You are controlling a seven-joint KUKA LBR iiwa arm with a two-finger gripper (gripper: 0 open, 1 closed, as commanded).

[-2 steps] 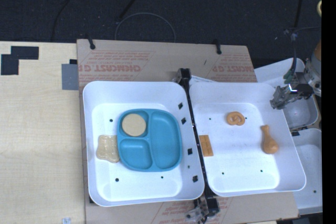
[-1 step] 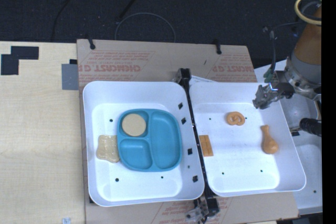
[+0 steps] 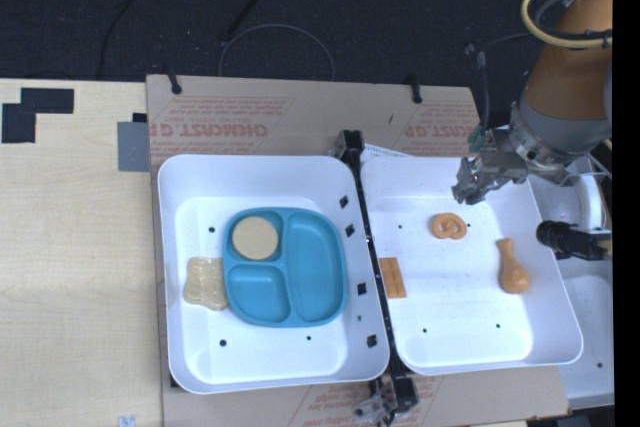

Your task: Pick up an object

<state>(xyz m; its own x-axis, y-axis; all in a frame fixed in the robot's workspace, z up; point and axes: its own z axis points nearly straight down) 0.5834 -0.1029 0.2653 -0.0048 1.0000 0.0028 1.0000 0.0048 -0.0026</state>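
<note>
Drumstick lengthwise up-down, fat end probably nearest; pretzel beyond; gripper empty, jaw gap unclear

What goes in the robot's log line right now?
tool: above right bin, holding nothing | nearest: pretzel | chicken drumstick: untouched | pick: not done

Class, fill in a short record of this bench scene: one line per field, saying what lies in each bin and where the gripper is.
left bin: blue divided tray with a round tan piece in one compartment; pale flat piece beside the tray
right bin: pretzel-shaped piece, drumstick-shaped piece, small orange flat piece
gripper: over the right bin's far side, above the pretzel-shaped piece, nothing seen between its fingers
</note>
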